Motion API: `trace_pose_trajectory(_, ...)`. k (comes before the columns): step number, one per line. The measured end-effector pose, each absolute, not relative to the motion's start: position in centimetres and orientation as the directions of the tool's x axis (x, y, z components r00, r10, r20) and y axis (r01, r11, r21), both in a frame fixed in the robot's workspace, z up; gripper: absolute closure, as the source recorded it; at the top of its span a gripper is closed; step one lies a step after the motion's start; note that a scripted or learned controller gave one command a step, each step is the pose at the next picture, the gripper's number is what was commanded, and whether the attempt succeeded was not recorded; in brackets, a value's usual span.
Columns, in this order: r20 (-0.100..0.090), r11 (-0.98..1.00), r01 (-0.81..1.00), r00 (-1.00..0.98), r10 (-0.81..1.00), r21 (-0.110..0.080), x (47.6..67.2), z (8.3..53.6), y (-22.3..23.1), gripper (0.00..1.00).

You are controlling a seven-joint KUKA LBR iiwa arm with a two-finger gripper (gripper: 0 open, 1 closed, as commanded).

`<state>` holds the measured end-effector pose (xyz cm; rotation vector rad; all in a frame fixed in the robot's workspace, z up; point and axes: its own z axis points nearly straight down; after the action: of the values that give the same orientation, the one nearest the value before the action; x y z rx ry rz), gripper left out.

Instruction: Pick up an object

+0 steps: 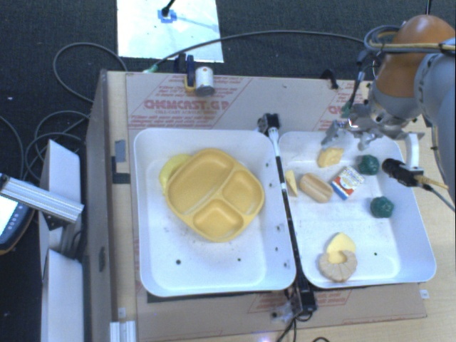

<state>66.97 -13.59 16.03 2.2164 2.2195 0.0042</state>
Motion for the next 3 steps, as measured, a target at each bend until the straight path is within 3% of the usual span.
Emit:
trace_pose_trajectory(1,0.000,0.004,1.000,-0.004,1.000,0.000,66.8,8.4,-11.8,0.00)
trace_pose_trajectory(2,0.000,0.002,1.000,-0.002,1.000,0.001,62.4,8.5,-9.9,0.00)
trace_pose_trajectory(3,-0.001,0.003,1.000,-0.003,1.000,0.005,67.0,14.9,-13.0,0.00)
